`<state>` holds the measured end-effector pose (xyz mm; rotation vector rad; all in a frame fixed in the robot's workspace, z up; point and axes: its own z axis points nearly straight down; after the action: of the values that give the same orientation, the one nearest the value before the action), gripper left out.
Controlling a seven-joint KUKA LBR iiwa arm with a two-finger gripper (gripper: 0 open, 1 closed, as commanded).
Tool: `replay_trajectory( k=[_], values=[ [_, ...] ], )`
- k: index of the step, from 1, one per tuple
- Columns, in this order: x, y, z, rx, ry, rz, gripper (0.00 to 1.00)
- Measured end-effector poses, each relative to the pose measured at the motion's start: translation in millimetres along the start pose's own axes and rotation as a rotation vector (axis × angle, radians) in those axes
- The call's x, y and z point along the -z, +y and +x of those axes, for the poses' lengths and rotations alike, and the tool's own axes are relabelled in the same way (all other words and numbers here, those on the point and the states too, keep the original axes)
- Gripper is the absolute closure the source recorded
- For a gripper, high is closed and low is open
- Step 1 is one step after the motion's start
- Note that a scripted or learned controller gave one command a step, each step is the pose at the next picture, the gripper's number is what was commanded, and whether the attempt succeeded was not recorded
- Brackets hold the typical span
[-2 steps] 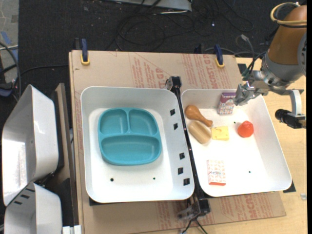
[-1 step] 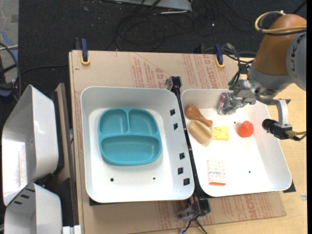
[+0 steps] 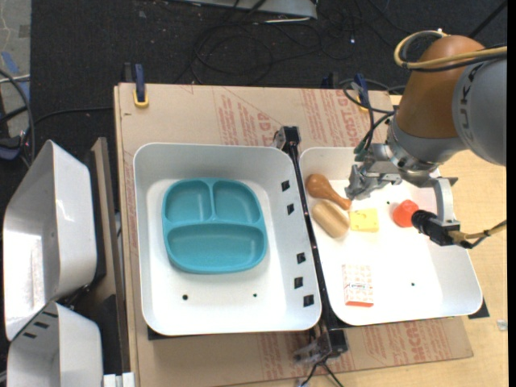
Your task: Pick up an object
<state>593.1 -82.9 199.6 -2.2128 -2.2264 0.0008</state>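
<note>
Red block lettering on brown cardboard sheet (image 3: 242,115) beyond gripper (image 3: 364,181), unreadable. Small white card with red print (image 3: 359,285) below gripper, illegible too.

In the right bin (image 3: 451,289) you had a tan bread roll (image 3: 330,218), a brown drumstick-like piece (image 3: 326,189) touching it, a yellow block (image 3: 364,220) beside them, an orange piece (image 3: 403,213), and a flat card (image 3: 359,284) nearer you.

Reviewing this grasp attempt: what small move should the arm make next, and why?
Probably a short descent with a slight shift toward the yellow block. The gripper hovers in the right bin just above the block, between the brown drumstick and the orange piece, with nothing visibly held.
</note>
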Motion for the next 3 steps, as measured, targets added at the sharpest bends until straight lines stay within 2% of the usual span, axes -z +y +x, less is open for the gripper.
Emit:
replay_trajectory(
  k=[1,3],
  values=[
    [8,-12,45,0.001,0.000,-0.001,1.00],
    [35,-56,127,0.001,0.000,-0.001,1.00]
  ],
)
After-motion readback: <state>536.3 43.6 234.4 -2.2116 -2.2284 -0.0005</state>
